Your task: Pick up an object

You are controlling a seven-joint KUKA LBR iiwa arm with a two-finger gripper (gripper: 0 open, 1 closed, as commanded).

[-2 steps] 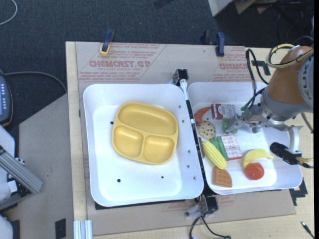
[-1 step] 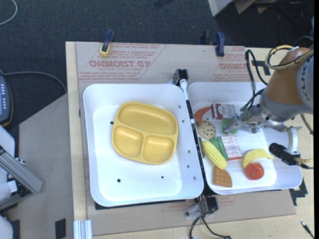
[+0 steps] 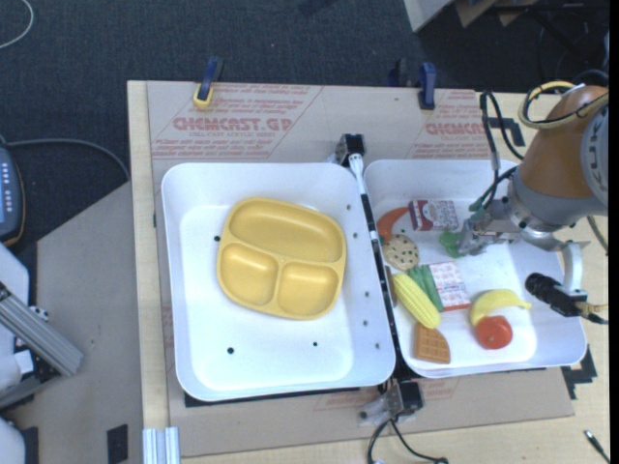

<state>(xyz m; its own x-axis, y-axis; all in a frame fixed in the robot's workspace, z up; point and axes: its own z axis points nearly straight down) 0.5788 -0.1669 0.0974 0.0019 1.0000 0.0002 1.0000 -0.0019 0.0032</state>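
Green object (image 3: 451, 243) sits at the hand (image 3: 471, 240); its opening cannot be told.

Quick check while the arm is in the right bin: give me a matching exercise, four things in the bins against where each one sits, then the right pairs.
Things:
1. yellow divided plate
2. tomato
3. cookie
4. waffle

Places:
A. right bin, near front edge, below the corn
B. middle of the left bin
C. right bin, just under the banana
D. right bin, by the divider, above the corn

Pairs: 1-B, 2-C, 3-D, 4-A
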